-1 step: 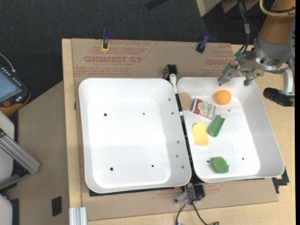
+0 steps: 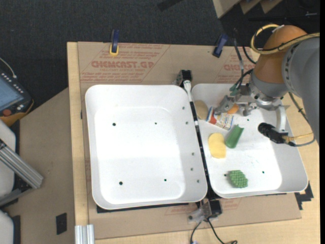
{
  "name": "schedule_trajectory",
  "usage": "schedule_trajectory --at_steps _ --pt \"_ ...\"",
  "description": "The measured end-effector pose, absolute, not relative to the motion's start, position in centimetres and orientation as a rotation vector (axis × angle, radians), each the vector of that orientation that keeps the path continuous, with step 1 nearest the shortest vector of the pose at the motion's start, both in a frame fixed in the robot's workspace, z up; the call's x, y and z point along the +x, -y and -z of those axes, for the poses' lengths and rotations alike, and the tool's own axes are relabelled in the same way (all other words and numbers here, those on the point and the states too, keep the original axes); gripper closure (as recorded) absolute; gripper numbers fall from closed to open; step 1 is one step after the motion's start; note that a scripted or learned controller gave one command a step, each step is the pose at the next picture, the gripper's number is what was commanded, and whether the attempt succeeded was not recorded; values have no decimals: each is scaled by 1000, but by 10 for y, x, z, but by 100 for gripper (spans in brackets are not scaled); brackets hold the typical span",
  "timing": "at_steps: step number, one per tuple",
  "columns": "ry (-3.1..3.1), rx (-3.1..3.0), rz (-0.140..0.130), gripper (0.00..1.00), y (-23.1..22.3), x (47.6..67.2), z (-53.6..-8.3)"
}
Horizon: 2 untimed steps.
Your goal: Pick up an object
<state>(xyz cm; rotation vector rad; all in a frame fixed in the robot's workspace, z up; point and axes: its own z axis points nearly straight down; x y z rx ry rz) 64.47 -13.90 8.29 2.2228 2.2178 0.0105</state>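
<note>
The claw hangs low over the right bin near a green block; its state I cannot tell. Approach step, I judge; next, descend onto 1 object.

Robotics lab bench, fixed overhead camera.
Two shallow white bins side by side on a cardboard sheet printed "CHEMCAST", pinned at 12 o'clock by blue clamps. Grey industrial arm with orange band and loose cabling at 2 o'clock. Dark carpet around the bench, aluminium extrusion at 9 o'clock, cable and connector at 6 o'clock. Test rig, not a home or shop.
</note>
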Motion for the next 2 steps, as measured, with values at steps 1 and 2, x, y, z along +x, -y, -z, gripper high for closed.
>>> schedule_trajectory --at_steps 1,2 --pt "-2217 2215 -16 100 140 648 -102" --pt "-2224 2210 -11 100 82 638 -191"
